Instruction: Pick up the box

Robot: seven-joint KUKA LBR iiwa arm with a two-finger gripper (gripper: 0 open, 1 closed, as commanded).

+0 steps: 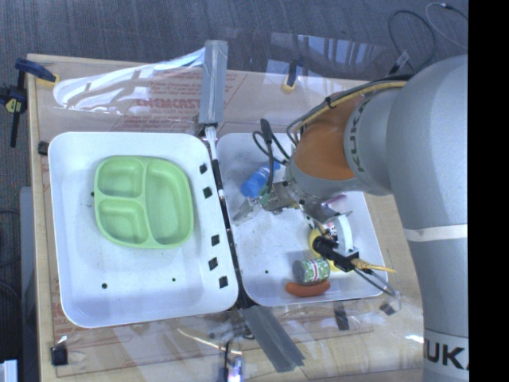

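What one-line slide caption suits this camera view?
Grey KUKA arm reaching into the right white bin over a blue-capped bottle; a green divided plate lies in the left white bin.

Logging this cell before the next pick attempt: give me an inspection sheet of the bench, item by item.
Surface: two shallow white bins side by side, left bin and right bin.
Job's things: no box can be told apart among the items by the arm.
Clutter: green divided plate in the left bin; blue-capped bottle, small can and reddish sausage-shaped item in the right bin.
Hand: low over the right bin, by the bottle; hidden under the wrist.
Cables: black and yellow cables loop at the wrist.
Surroundings: clear plastic sheet behind the bins; blue clamp at the bench corner.
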